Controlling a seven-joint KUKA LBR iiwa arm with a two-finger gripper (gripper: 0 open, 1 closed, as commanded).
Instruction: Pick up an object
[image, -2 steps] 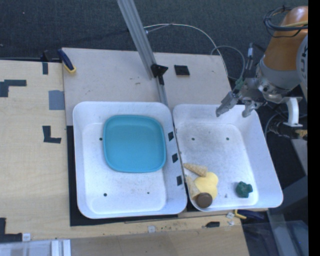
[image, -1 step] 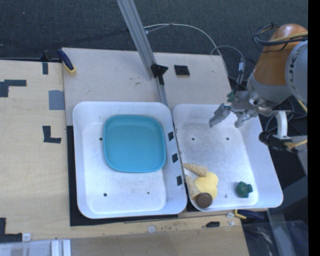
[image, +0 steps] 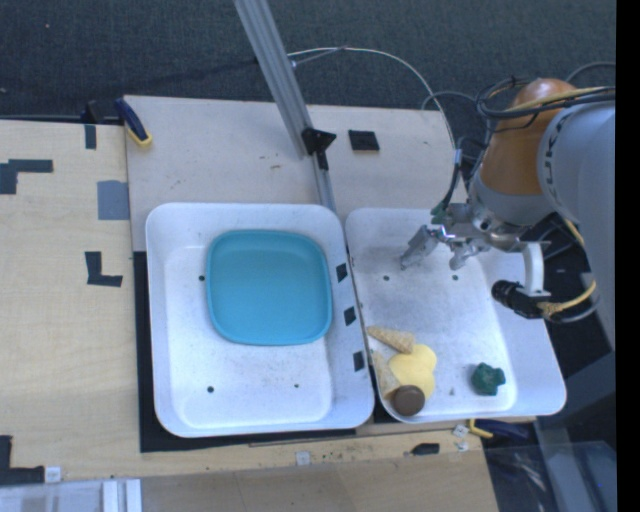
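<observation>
Pincer (image: 437, 251) spread open, nothing between fingers, hovering over upper part of right bin (image: 520, 400). Toward near rim, below pincer: yellow toy (image: 415, 367), touching brown cap (image: 407, 400) and cone (image: 390, 340). Green piece (image: 488, 378) below, slightly right. Blue plate (image: 268, 286) well left, in left bin (image: 170, 330).

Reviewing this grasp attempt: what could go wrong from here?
1. The gripper hangs open over a bare part of the right bin, far from any object, so closing here would probably grab nothing.
2. The yellow toy, the cone and the brown piece crowd against the bin's wall, leaving little finger room.
3. The green piece looks small and could slip.
</observation>
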